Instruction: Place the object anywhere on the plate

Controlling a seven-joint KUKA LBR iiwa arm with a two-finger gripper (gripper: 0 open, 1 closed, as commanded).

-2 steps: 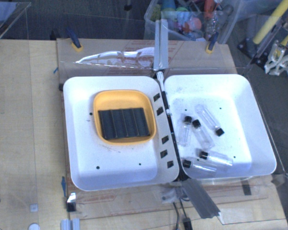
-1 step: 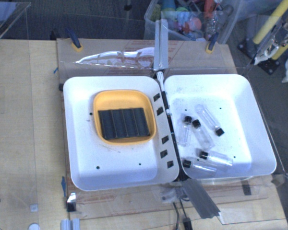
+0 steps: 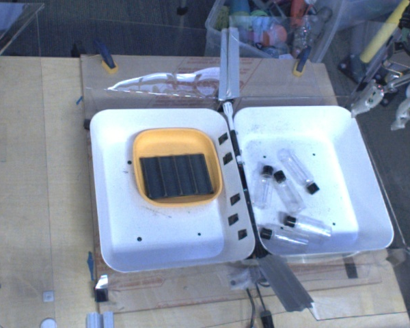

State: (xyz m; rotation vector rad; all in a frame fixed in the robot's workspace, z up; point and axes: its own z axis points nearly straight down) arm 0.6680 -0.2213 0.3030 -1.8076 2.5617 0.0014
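Observation:
A yellow-orange plate sits in the left bin. A dark grey ribbed rectangular block lies flat on the plate and covers most of its floor. My gripper hangs outside the bins, beyond the far right corner of the right bin. Its pale fingertips are spread apart with nothing between them, well away from the plate and the block.
Several clear vials with black caps lie scattered in the right bin. A ridge with black tabs divides the two bins. A clear tub of colourful items stands behind the bench.

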